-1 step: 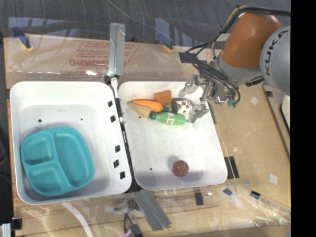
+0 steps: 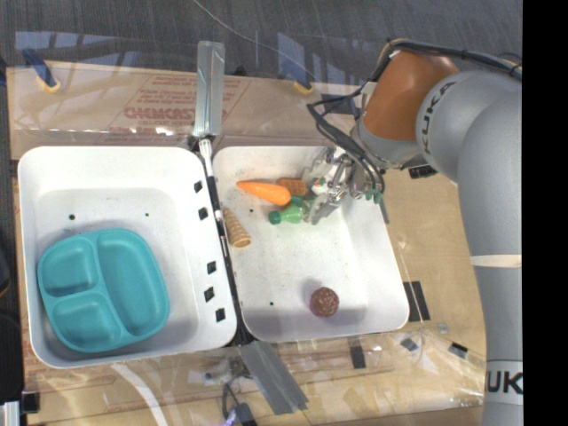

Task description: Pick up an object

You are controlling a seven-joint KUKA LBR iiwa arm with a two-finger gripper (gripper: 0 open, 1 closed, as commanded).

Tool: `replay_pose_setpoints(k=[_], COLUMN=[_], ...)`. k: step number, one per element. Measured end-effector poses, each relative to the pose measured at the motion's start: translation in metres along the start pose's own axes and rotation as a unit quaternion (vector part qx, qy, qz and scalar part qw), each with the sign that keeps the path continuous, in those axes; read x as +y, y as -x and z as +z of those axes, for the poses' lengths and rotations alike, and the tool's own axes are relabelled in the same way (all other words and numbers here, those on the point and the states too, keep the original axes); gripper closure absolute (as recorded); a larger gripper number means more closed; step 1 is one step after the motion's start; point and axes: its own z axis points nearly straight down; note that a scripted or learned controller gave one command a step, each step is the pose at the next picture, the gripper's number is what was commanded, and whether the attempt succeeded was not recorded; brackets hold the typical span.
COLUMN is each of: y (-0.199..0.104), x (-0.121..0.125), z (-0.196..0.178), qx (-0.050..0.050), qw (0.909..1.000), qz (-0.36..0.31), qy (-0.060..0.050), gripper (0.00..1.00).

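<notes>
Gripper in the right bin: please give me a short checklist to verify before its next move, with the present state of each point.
1. Gripper is over the right bin: ok.
2. Carrot lies beside it, within reach: ok.
3. Finger opening: cannot tell.
4. An object is held between the fingers: cannot tell.
5. Brown ball lies apart from the gripper, out of its way: ok.
6. Teal tray sits in the left bin, away from the arm: ok.

Teal tray (image 2: 102, 295) in white left bin (image 2: 53, 171); white right bin (image 2: 373, 273) w/ orange carrot (image 2: 264, 191), green bit (image 2: 288, 214), tan ridged cone (image 2: 235, 227), dark brown ball (image 2: 324, 302); grey arm (image 2: 479, 122), orange band (image 2: 401, 96).
</notes>
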Motion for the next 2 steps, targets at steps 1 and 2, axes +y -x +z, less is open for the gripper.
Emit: replay_pose_setpoints(k=[1, 2], y=[-0.019, -0.014], x=[-0.004, 0.014], z=[0.015, 0.018], qx=[0.002, 0.008], qw=[0.9899, 0.9605], qz=[0.142, 0.278], qy=[0.000, -0.003], gripper=[0.00, 0.00])
